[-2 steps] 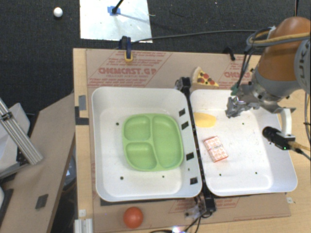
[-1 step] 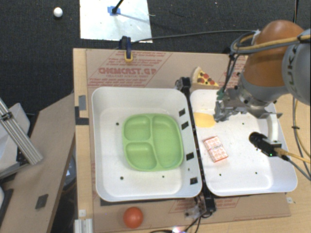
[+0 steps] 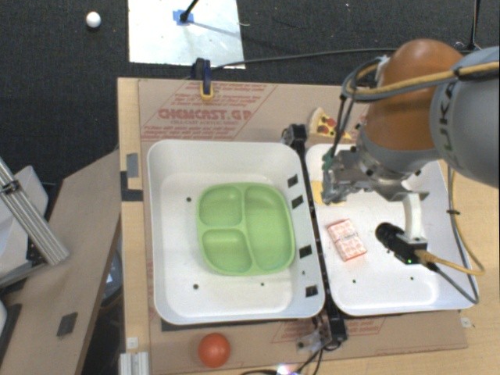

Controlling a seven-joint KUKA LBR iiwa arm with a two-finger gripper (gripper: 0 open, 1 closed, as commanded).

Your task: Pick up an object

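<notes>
One pink packet (image 3: 346,239) lies just below the gripper (image 3: 334,187); its grip state is unclear.

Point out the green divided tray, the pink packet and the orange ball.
green divided tray (image 3: 245,229), camera view, centre ridge.
pink packet (image 3: 346,239), camera view, top face.
orange ball (image 3: 213,350), camera view, middle.
</notes>
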